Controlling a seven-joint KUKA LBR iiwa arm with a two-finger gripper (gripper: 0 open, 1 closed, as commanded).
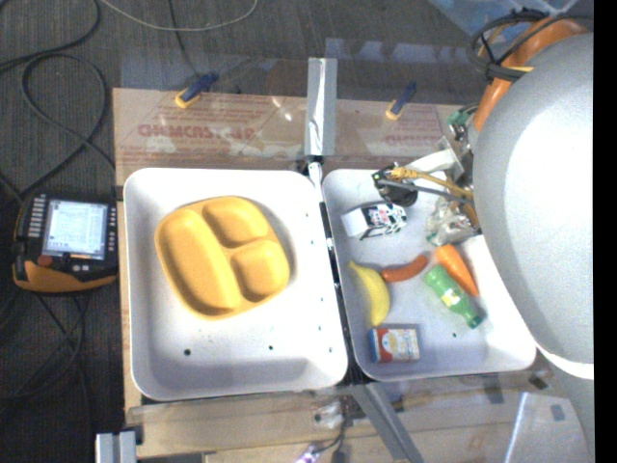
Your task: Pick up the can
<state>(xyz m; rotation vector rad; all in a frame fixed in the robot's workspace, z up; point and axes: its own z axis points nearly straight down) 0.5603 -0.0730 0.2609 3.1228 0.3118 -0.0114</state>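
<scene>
The can [373, 220] is small and white with dark print. It lies on its side in the upper left part of the right bin [501, 355]. My gripper [446, 222] hangs over the upper right part of the same bin, to the right of the can and apart from it. It sits just above the carrot [457, 267]. The big grey arm covers the bin's right side.
In the right bin lie a banana [372, 293], a red sausage [404, 269], a green bottle [452, 298] and a small carton [395, 343]. The left bin [154, 355] holds a yellow divided plate [225, 254]. A handheld pendant [66, 241] lies left of the bench.
</scene>
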